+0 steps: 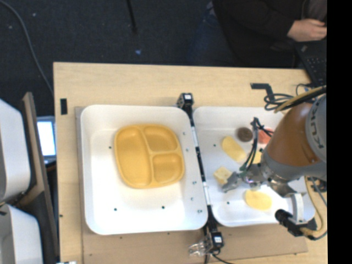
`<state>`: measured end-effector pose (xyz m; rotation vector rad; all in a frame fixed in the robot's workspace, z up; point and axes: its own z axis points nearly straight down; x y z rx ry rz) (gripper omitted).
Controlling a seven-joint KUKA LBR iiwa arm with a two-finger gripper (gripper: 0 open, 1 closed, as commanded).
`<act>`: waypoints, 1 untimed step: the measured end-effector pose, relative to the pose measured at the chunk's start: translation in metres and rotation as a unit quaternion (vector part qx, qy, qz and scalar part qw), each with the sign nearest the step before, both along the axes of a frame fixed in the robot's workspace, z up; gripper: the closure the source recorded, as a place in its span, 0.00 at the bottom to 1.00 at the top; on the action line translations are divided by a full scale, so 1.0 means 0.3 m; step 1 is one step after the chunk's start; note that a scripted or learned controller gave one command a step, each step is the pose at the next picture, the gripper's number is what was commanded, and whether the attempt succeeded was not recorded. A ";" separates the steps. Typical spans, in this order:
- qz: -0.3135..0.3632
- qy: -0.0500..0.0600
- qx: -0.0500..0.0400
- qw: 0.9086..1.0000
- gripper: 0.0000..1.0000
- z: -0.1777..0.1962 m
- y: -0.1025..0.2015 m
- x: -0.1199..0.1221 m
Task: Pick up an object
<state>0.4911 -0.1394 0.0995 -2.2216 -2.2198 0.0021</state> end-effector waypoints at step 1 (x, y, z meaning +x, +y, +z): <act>-0.001 -0.002 0.000 1.000 1.00 0.039 -0.001 0.003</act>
